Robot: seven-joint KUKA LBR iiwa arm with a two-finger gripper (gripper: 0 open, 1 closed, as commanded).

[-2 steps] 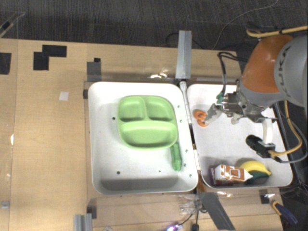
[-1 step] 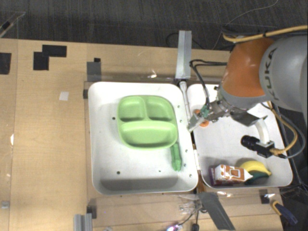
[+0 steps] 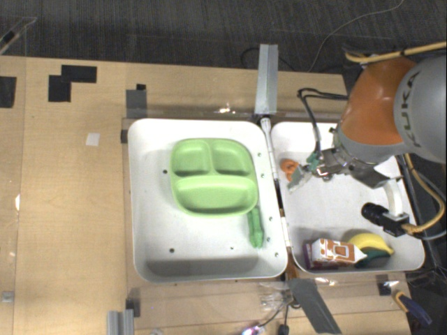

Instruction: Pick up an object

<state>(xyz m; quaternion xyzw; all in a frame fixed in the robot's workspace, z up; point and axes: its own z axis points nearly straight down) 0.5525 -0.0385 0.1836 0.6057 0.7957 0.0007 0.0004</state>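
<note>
Orange object (image 3: pixel 288 165): upper left of the right bin (image 3: pixel 349 208), by the divider – nearest candidate
Hand (image 3: pixel 302 176): low just beside it, probably to grasp; spread or pinching – cannot tell
Green tray (image 3: pixel 213 176): left bin (image 3: pixel 150 208)

Place: robot lab
Signs: wooden bench (image 3: pixel 63 187), two white bins (image 3: pixel 140 208), loose cables (image 3: pixel 363 19), grey carpet (image 3: pixel 140 12)

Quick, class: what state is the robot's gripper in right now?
Gripper: cannot be told; it sits low in the right bin, next to a small orange object.
</note>
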